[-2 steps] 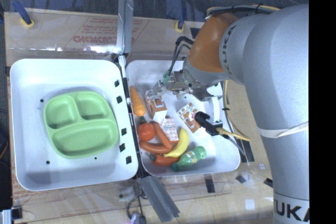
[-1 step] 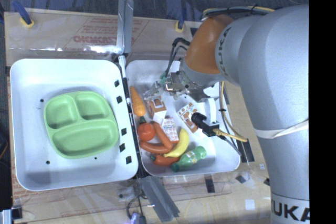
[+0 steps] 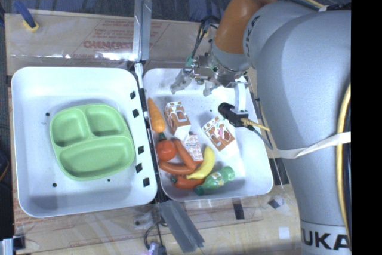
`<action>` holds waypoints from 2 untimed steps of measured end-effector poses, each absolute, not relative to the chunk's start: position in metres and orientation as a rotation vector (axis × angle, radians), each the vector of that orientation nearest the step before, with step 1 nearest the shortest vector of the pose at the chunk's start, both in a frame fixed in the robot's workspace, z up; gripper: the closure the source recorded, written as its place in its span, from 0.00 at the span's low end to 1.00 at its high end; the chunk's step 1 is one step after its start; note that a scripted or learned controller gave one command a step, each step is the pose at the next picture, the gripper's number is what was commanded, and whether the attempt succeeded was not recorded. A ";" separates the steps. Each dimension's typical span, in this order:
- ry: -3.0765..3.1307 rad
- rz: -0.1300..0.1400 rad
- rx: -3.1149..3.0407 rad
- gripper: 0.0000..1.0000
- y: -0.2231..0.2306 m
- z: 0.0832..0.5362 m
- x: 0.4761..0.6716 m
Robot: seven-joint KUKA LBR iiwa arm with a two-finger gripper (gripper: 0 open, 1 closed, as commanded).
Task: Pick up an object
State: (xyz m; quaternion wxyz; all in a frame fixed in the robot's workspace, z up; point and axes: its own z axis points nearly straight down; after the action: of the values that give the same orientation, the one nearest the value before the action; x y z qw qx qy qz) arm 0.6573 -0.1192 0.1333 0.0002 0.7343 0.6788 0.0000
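Note:
The right bin (image 3: 258, 158) holds a heap of toy food: an orange carrot (image 3: 156, 115), two small printed cartons (image 3: 176, 116) (image 3: 218, 132), a red tomato (image 3: 166, 150), a yellow banana (image 3: 205, 164), red sausages (image 3: 179, 168) and a green bottle (image 3: 216, 181). My gripper (image 3: 194, 84) hangs over the far end of this bin, above the cartons, and its two fingers stand apart with nothing between them. The grey arm with its orange band (image 3: 239, 20) reaches in from the right.
The left bin (image 3: 24, 128) holds a green sectioned plate (image 3: 91, 140). A metal divider bar (image 3: 141, 27) runs between the bins at the back. The arm's bulk covers the right bin's right side.

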 end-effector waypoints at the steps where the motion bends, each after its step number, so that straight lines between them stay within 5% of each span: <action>1: 2.186 -0.002 2.258 0.00 -0.138 0.150 0.647; 2: 2.266 0.026 2.145 0.00 -0.126 0.114 0.612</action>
State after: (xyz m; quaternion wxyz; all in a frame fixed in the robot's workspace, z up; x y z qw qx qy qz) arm 0.6123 -0.1257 0.1135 0.0106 0.6875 0.7261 0.0085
